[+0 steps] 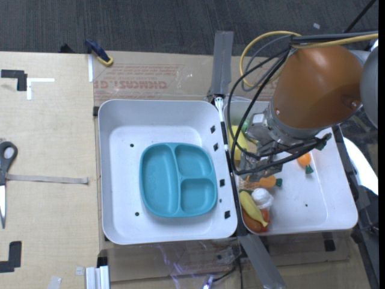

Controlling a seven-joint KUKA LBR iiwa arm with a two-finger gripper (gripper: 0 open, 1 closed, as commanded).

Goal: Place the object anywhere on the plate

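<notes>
Beside arm (313,89), piled toy food (254,203)

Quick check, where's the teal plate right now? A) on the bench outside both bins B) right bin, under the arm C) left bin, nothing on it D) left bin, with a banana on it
C: the teal plate lies flat in the left bin with its three compartments bare, while the banana and the other small items sit in the right bin beneath the arm.

Teal three-compartment plate (178,179) centred in left bin (114,161). Arm (319,86) over right bin (328,203). Toy foods clustered at right bin's near-left corner: banana (248,204), white piece (261,196).
</notes>
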